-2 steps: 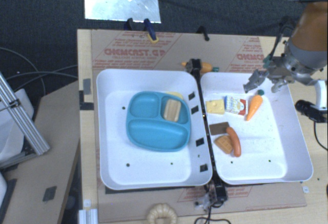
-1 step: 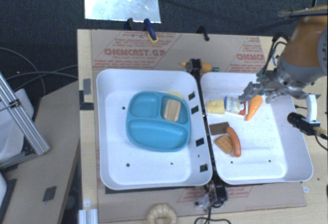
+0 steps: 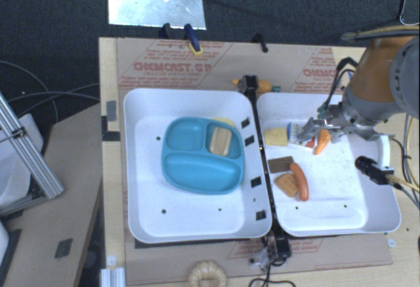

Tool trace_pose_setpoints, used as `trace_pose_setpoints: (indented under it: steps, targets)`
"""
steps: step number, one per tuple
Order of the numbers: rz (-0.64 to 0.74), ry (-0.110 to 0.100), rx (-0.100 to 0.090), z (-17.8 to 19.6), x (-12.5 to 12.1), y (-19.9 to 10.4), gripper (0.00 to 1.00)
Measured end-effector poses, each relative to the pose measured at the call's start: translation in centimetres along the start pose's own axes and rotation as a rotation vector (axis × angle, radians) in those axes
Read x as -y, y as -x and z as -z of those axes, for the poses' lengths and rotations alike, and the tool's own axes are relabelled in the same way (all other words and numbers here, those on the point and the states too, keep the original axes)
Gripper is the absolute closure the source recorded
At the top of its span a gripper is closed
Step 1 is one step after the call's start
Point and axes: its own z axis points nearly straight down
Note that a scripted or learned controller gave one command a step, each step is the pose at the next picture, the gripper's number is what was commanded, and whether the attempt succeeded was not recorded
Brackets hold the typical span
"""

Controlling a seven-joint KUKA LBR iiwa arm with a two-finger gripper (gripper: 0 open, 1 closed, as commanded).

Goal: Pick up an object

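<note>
My gripper (image 3: 307,132) hangs low over the back of the right bin (image 3: 341,217). An orange carrot (image 3: 321,142) lies right beside its tip, and a pale yellow cheese wedge (image 3: 276,136) lies just to its left. Nearer the front of that bin are a brown rectangular piece (image 3: 281,163), a tan waffle piece (image 3: 286,184) and a red-orange sausage (image 3: 300,181). Nothing visibly sits in the gripper. The left bin (image 3: 151,213) holds a blue divided plate (image 3: 197,164) with a tan bread slice (image 3: 220,141) in its back right compartment.
A small yellow item (image 3: 226,123) peeks out behind the plate. The black divider (image 3: 260,161) separates the bins. An orange-yellow object (image 3: 262,87) sits on the cardboard behind the bins, and a beige ring (image 3: 207,274) lies at the front edge.
</note>
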Motion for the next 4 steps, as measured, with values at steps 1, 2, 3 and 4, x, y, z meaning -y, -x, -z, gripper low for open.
trace_pose_setpoints:
  steps: [1, 2, 3, 4]
  targets:
    - [0.000, -0.002, 0.000, -4.8, 0.0, 0.0, 0.00]
    - [0.000, 0.001, 0.000, -3.6, -0.1, 0.0, 1.00]
    - [0.003, 0.004, 0.001, 2.2, -1.2, -0.1, 1.00]
    - [0.003, 0.003, 0.001, 7.6, -2.3, -0.6, 1.00]
